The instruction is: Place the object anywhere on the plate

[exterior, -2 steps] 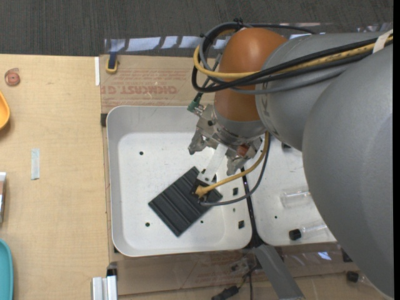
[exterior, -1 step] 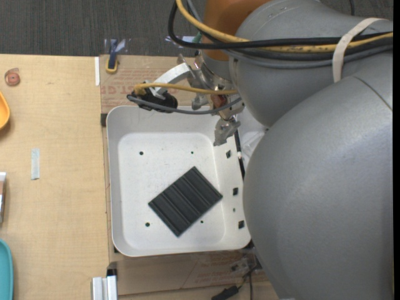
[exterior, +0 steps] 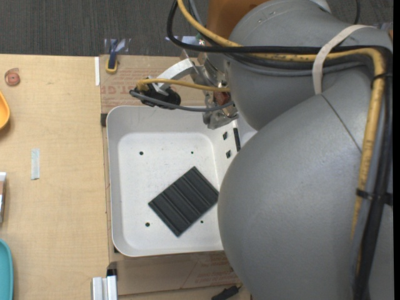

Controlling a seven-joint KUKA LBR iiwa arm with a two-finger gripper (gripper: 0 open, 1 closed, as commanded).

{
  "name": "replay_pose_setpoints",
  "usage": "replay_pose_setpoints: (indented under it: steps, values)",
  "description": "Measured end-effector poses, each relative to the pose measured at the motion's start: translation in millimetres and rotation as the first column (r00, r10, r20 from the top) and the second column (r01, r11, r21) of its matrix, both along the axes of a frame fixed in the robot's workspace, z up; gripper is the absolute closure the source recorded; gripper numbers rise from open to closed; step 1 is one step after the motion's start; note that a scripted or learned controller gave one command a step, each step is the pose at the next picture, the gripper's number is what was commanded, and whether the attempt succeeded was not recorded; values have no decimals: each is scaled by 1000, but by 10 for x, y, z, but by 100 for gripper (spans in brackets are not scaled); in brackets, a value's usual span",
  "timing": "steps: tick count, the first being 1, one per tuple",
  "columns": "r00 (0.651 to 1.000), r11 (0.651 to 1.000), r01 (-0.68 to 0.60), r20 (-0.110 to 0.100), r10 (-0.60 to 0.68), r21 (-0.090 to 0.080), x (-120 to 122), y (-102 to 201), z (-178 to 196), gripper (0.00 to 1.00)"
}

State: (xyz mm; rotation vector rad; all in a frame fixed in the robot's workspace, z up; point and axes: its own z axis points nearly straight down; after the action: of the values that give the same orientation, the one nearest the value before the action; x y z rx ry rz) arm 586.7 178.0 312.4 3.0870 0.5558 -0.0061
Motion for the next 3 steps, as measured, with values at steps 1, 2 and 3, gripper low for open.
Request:
replay_pose_setpoints:
  steps: [1,2,3]
  values:
    - [944,944,-330,-2,330,2,15,12,1255,100]
    - [753,753,-658,-4,658,5,93,229,1268,100]
    - [752,752,-659,-12,659,5,100,225,1333,100]
